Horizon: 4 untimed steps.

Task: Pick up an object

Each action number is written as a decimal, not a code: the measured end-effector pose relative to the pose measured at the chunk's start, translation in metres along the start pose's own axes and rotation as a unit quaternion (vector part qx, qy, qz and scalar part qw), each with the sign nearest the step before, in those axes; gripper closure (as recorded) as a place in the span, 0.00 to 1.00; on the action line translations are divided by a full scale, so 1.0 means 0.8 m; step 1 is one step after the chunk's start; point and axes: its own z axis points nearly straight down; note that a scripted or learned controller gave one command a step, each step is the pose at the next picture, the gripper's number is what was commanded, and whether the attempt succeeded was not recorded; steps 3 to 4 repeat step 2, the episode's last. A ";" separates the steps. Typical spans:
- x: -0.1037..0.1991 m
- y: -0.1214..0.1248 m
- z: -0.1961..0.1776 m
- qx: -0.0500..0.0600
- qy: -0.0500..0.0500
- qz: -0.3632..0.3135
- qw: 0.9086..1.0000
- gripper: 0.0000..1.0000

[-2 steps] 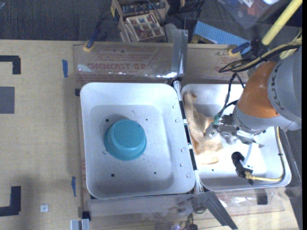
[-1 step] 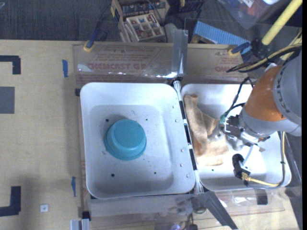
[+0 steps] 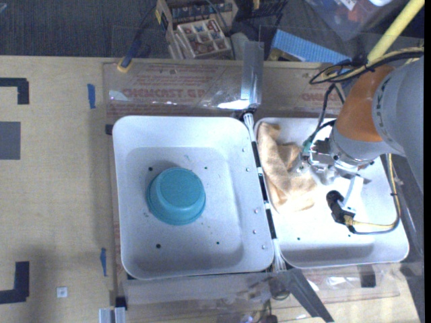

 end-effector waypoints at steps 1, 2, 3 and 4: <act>0.002 0.001 -0.014 -0.002 0.001 -0.001 1.000 1.00; 0.036 -0.022 -0.120 0.004 0.000 -0.057 0.998 1.00; 0.036 -0.022 -0.120 0.004 0.000 -0.057 0.998 1.00; 0.036 -0.022 -0.120 0.004 0.000 -0.057 0.998 1.00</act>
